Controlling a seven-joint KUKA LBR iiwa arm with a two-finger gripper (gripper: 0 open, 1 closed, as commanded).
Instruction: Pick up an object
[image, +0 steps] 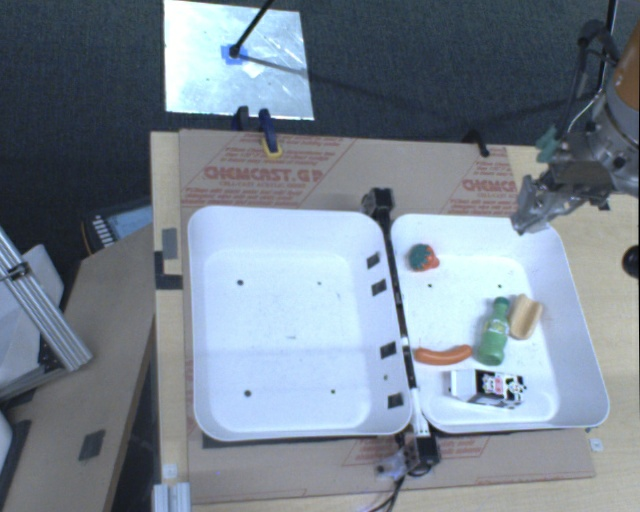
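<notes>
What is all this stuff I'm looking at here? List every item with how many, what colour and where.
Bins: 2, white, side by side on the bench; left bin, right bin.
Tomato-like toy: 1, red with green top, upper left of the right bin.
Bottle: 1, green, middle of the right bin, lying beside the bun.
Bun: 1, tan, just right of the bottle.
Sausage: 1, orange-red, left of the bottle's base.
Small carton: 1, white with black patches, near edge of the right bin.
Shiny sheet: 1, silver, on the dark floor beyond the bench.
Gripper: 1, grey, above the right bin's far right corner.
</notes>
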